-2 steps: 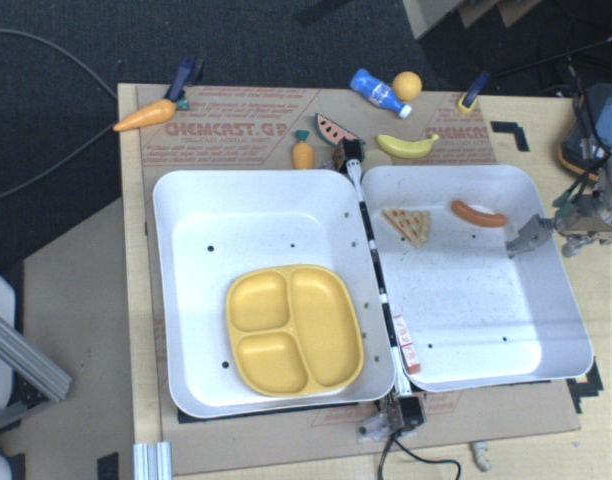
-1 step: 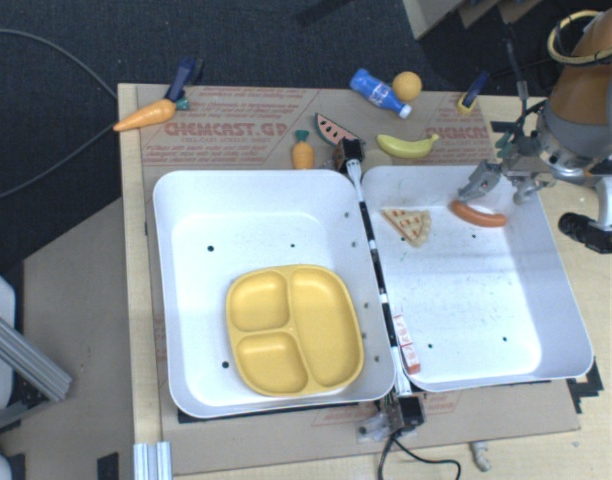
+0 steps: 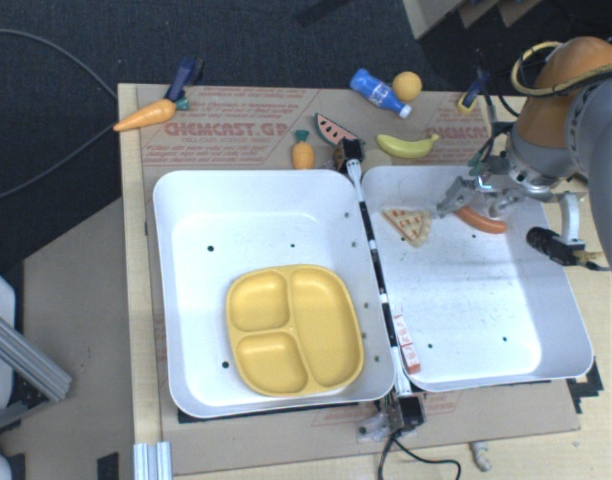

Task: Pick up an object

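In the right bin (image 3: 506, 353), near its far edge, an orange-red toy sausage (image 3: 485, 221) lies flat. My gripper (image 3: 476, 204) hangs right over it, open, with one finger (image 3: 449, 202) reaching left and the other toward the sausage's right end. Nothing sits between the fingers. A toy pizza slice (image 3: 408, 224) lies a little to the left of the sausage in the same bin. The grey arm with its orange band (image 3: 576, 63) comes in from the upper right.
The left bin (image 3: 186, 218) holds a yellow divided plate (image 3: 294, 328). On the bench behind the bins lie a carrot (image 3: 146, 116), a small orange toy (image 3: 303, 154), a watermelon slice (image 3: 332, 128), a blue bottle (image 3: 378, 92), an orange ball (image 3: 407, 85) and a banana (image 3: 407, 145).
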`<state>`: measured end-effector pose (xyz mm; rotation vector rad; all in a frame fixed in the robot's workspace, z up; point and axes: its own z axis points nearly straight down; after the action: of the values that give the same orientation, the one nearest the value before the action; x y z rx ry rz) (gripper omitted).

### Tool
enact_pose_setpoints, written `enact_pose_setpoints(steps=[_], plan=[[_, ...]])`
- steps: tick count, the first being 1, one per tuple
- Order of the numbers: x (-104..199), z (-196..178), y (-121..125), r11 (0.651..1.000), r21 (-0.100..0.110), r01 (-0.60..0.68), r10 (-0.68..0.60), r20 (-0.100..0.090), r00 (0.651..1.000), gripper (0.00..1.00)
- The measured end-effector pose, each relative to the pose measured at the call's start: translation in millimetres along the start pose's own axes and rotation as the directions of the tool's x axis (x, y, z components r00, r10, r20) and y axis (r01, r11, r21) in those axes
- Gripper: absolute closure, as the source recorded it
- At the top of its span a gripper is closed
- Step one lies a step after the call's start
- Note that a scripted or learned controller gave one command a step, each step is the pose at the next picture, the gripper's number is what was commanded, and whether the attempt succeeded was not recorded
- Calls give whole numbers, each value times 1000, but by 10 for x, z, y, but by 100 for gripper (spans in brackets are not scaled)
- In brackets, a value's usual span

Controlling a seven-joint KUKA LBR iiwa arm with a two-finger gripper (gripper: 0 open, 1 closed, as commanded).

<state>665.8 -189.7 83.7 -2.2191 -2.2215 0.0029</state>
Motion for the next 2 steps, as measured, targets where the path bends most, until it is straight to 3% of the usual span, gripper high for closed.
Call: enact_pose_setpoints(steps=[1, 2], plan=[[-224, -22, -10, 1000, -1, 2, -2, -8, 1000, 0], [-244, -128, -5, 1000, -6, 3, -3, 0, 1000, 100]])
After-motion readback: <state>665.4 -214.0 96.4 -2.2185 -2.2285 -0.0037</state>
